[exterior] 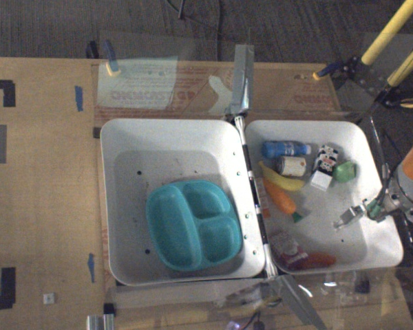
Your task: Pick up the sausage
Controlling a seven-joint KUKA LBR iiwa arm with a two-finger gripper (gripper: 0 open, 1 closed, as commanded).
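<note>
Right bin's (372,243) near corner with blurred sausage (315,260) beside crumpled wrapper (288,247); tool (363,212) small, grip state unclear.

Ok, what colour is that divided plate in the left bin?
The divided plate is teal, a blue-green, all over. The camera view from above shows it plainly, lying in the left bin.

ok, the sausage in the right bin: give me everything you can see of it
The sausage is a reddish-brown, smooth, plastic-looking link lying flat and roughly level along the right bin's near wall. Its left end meets or slips under a clear packet with red contents; which, I cannot tell. The gripper is above and to its right, apart from it.
</note>
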